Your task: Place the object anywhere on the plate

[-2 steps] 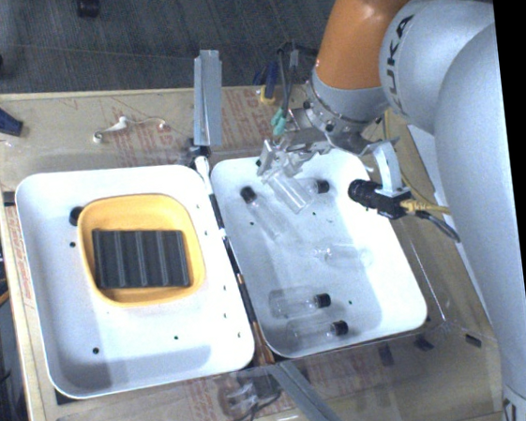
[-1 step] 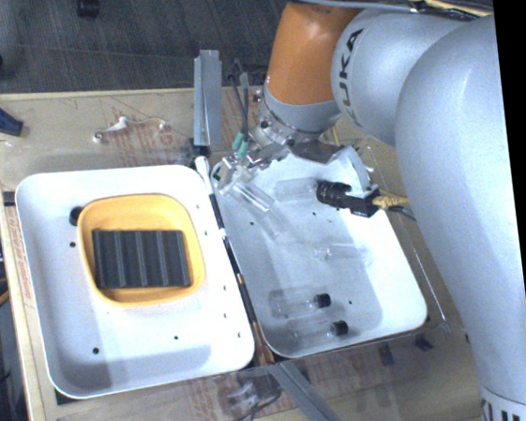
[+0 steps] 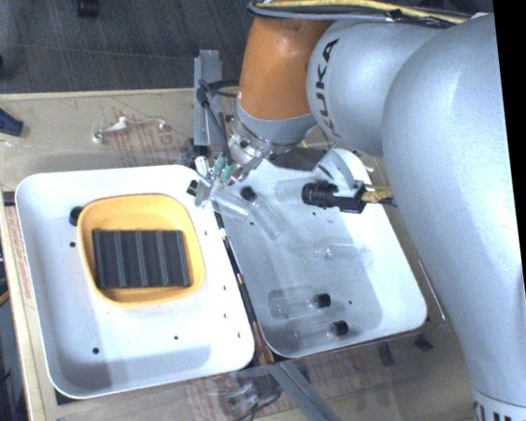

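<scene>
Camera view, my jaws point(image 3: 211, 184) above the bins' divide, grip state unclear, yellow plate point(image 3: 136, 214) in left bin point(image 3: 53, 276).

Arm point(image 3: 425, 139) hides right bin's point(image 3: 388, 313) far corner; pincer point(image 3: 205, 185) blurred, small; arm cropped at frame bottom.

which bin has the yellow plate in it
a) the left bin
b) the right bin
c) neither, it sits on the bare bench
a: the yellow plate lies in the left bin with a dark ribbed block on it, while the right bin holds small clear bottles with black caps.
</scene>
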Controlling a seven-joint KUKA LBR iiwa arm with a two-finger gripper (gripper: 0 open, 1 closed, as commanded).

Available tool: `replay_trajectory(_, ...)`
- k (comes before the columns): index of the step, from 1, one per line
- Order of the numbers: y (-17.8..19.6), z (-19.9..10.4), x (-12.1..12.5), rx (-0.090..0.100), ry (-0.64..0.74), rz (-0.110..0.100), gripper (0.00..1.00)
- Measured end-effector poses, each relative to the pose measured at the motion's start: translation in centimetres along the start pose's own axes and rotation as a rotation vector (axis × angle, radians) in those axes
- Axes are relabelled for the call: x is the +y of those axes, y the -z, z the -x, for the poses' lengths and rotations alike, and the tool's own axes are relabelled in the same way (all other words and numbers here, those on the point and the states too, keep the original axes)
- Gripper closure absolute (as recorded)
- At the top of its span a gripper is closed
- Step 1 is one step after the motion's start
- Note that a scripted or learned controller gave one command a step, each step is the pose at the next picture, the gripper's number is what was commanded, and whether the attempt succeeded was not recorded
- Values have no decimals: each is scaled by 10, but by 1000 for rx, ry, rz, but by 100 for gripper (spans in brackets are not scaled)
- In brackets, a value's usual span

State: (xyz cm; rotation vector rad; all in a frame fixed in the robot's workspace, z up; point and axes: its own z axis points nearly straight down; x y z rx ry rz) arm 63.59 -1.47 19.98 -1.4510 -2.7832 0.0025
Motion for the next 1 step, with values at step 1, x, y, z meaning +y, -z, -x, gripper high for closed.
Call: replay_trajectory(1,0,0,0,0,0,0,0)
